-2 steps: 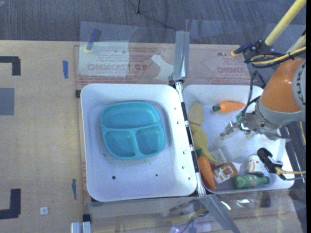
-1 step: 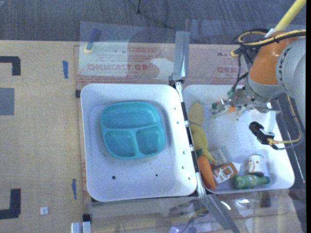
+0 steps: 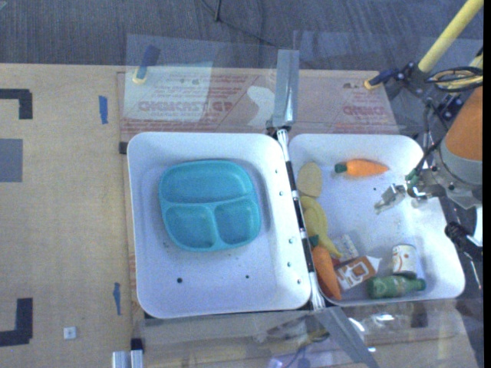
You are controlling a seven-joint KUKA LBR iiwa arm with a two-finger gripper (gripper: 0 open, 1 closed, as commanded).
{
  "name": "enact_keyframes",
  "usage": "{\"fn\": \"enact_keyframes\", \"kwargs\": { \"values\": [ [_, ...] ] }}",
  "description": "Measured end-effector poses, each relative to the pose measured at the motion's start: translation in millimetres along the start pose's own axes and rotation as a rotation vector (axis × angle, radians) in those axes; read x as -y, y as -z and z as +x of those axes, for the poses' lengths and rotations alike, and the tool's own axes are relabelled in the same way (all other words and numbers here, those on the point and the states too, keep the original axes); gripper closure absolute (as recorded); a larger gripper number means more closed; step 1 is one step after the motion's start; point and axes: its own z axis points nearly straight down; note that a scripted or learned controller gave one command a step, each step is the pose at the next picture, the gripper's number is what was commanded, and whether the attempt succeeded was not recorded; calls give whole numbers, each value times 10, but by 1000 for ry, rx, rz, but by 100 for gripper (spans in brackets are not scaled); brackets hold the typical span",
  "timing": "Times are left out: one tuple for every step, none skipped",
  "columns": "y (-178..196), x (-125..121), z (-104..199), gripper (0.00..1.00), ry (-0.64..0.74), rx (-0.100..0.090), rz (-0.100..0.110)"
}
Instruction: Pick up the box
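The bench (image 3: 61, 228) ran pale and wood-coloured across the view, and two shallow white bins sat directly on it, side by side and touching along their inner rims. The left bin (image 3: 146, 282) took the middle of the bench; the right bin (image 3: 453, 278) sat hard against it on the right. Behind both bins a clear sheet (image 3: 184, 102) lay flat over printed cardboard. Black tape marks (image 3: 21, 102) sat at the bench's left edge, with short blue tape strips (image 3: 103, 110) nearby.
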Motion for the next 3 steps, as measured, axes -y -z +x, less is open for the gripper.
{"fn": "enact_keyframes", "kwargs": {
  "values": [
    [-354, -105, 1131, 0, -23, 3, -9],
    [-365, -569, 780, 0, -305, 2, -5],
    [547, -25, 311, 0, -380, 1, 1]
  ]
}}
